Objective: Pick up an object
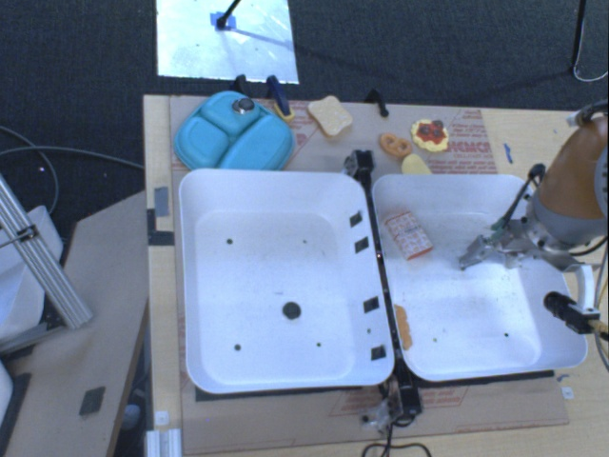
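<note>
Toward the right edge of the frame, over the right bin [533,346], hangs the arm [576,184] with its gripper [473,258] pointing left, low above the bin floor; impossible to tell at this size whether open wide, narrow or closed; nothing seen held.

Judged from the picture, little of the task done: no object lifted, approach only; left to do, the closing on something, the grasp and the lift.

Nearest candidate, a small red-and-white packet [407,234], flat on the floor of the right bin in its upper left part, close to the divider; lies to the left of the gripper tip and slightly higher in the frame, near but apart, not touching. Another choice, a small orange piece [402,326] against the left wall of the same bin, lower in the frame, left of and below the gripper, farther off than the packet.

At the centre of the left bin [219,350], a dark round spot [291,309], too small to tell whether object or mark.

Behind the bins, along the upper part of the bench, well away from the gripper: a blue divided plate [233,133], a slice of toast [330,115], a pretzel [395,144], a small pizza [430,134] and a yellow piece [415,165].
</note>
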Motion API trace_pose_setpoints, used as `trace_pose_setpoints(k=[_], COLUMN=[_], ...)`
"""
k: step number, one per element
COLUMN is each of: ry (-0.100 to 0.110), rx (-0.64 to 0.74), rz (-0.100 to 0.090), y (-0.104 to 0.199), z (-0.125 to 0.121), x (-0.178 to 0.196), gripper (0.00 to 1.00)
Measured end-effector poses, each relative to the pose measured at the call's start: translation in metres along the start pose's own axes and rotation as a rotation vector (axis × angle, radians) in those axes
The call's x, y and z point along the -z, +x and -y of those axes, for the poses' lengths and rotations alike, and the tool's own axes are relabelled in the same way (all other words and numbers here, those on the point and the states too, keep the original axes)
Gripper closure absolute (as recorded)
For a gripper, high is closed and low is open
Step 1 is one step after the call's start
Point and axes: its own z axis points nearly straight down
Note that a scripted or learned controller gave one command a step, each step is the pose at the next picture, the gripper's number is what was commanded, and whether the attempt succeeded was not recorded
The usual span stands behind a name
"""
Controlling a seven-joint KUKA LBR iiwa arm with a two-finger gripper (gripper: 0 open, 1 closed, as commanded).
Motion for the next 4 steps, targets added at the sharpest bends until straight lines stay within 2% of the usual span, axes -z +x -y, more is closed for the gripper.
trace_pose_setpoints(k=[1,2,3,4], ry=[-0.01,-0.011,-0.007,0.001], rx=[-0.001,-0.007,0.002,0.001], rz=[0.006,0.005,0.007,-0.001], y=[-0.001,0.003,0.057,0.117], z=[-0.001,0.089,0.052,0.088], x=[0.014,0.004,0.003,0.004], gripper=[1.0,1.0,1.0,1.0])
